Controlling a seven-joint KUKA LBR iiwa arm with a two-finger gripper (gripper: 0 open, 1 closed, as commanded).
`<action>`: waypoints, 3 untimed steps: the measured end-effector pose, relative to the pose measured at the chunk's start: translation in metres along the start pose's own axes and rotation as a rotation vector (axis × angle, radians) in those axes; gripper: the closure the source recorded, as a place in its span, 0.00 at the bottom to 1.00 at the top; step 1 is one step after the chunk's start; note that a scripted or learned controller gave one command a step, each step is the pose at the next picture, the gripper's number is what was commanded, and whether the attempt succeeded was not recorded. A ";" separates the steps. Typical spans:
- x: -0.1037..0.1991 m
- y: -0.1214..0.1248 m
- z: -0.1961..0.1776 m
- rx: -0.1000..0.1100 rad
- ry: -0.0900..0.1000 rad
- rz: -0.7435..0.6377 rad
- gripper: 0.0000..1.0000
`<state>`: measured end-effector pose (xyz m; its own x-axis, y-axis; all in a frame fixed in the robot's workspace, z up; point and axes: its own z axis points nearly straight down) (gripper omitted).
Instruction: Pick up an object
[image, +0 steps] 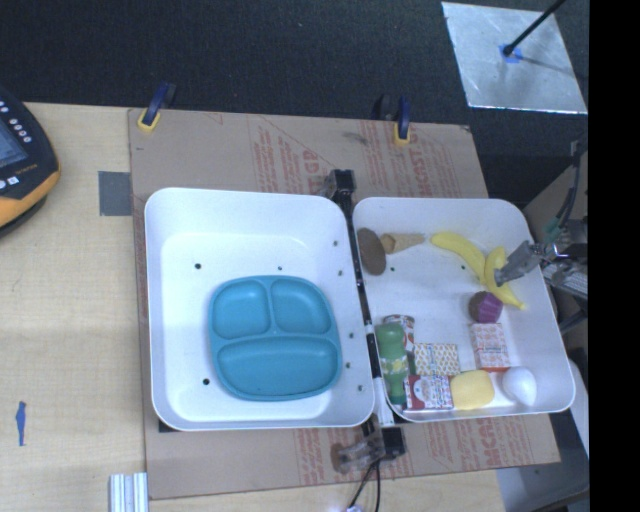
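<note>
The right bin (440, 212) holds several small items. A yellow banana (470, 254) lies near its back right, with a purple object (486, 306) just in front of it. A brown lump (371, 251) and a tan cone (403, 241) sit at the back left. Along the front are a green can (394, 355), patterned packets (434, 360), a red-and-white packet (490, 346), a yellow block (472, 390) and a white egg (519, 384). My gripper (517, 264) reaches in over the right rim, right at the banana's right end.
The left bin (170, 220) holds a blue divided plate (274, 337). A yellow and black handheld device (20, 160) lies at the bench's far left. Clamps (401, 118) pin the cardboard at the back edge.
</note>
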<state>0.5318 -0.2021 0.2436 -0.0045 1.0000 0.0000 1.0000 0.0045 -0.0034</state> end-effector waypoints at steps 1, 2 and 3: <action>-0.009 0.035 0.099 0.007 0.002 -0.004 0.00; -0.009 0.021 0.155 0.006 0.002 -0.001 0.00; -0.008 0.024 0.140 0.001 0.004 -0.007 1.00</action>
<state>0.5553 -0.2096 0.1034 -0.0117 0.9999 0.0043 0.9999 0.0118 -0.0041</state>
